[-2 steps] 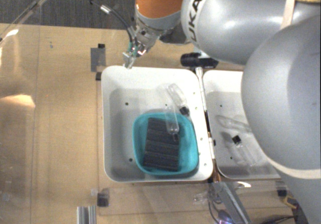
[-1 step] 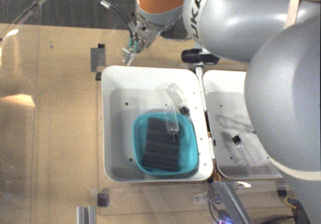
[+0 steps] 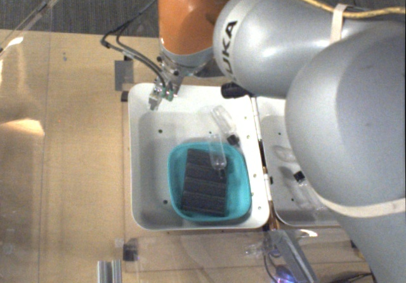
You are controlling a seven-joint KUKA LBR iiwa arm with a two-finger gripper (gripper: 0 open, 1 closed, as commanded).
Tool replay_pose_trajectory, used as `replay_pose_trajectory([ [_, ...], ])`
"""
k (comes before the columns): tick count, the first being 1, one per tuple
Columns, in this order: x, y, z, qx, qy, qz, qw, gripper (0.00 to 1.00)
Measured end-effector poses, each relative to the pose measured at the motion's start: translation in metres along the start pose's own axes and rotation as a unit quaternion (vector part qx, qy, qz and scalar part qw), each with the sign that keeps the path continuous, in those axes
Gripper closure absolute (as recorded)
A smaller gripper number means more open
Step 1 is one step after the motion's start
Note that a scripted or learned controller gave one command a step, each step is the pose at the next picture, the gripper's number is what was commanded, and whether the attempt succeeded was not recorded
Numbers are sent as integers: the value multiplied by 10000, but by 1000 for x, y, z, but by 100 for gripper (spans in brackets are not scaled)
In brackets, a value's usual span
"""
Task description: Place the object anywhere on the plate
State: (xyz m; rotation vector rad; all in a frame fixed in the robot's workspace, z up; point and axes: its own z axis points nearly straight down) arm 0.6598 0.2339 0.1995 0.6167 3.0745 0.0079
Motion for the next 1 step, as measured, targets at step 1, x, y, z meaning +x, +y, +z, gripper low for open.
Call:
replay_pose_trajectory([
  [1, 1, 2, -47, -17, -22, -1232, 9924, 100],
])
